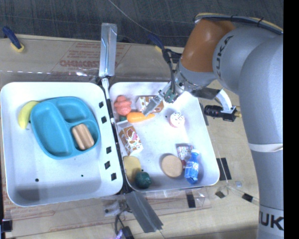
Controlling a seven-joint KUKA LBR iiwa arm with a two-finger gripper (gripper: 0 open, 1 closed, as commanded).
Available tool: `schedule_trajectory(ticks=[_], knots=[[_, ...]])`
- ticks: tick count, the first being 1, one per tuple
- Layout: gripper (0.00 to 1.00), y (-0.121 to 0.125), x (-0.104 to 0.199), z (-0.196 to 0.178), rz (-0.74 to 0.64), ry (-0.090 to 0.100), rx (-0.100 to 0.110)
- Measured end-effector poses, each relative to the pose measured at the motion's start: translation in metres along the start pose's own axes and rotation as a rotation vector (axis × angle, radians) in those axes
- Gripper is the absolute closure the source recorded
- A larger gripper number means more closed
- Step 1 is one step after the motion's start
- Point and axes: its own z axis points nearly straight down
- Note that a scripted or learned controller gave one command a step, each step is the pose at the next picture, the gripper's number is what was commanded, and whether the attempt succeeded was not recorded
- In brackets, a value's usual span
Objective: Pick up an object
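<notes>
One arm (239,59) reaching left (angled down) | gripper (152,107) over carrot (138,117) | grip state unclear

- Left bin (10,148): divided tray (55,121) holding a bread roll (82,136); banana (24,114) just left of it.
- Right bin (204,133): carrot (137,117) and carton (130,139) near the left wall, cookie (172,166) beside bottle (191,167) at front.

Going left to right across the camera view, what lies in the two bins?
Banana → blue tray → bread roll in the tray's compartment → then, in the right bin, orange carrot → round cookie → blue bottle.
</notes>
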Motion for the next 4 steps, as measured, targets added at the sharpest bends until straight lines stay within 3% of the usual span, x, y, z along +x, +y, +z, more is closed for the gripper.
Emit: schedule_trajectory(ticks=[1, 2, 3, 4], knots=[[0.0, 0.012, 0.033, 0.041, 0.188, -0.039, -0.035], [1.0, 0.014, 0.031, 0.027, 0.185, -0.048, -0.042], [0.0, 0.014, 0.031, 0.027, 0.184, -0.046, -0.041], [0.0, -0.005, 0.038, 0.041, 0.228, -0.037, -0.042]])
